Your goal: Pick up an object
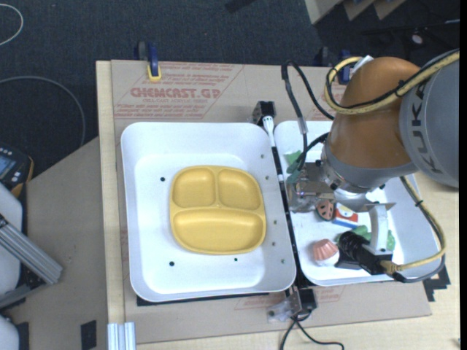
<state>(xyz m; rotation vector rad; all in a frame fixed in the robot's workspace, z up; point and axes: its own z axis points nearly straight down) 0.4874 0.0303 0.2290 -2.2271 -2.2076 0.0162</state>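
tool [310,194] over the right bin [423,228], grip state unclear; glossy yellow three-section plate [217,210] in left bin [146,195].

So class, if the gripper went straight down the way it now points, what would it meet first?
Probably the small brown-and-white object just below the gripper in the right bin, or the bin floor beside it. From this slanted view, depth is unclear, so this is a judgement.
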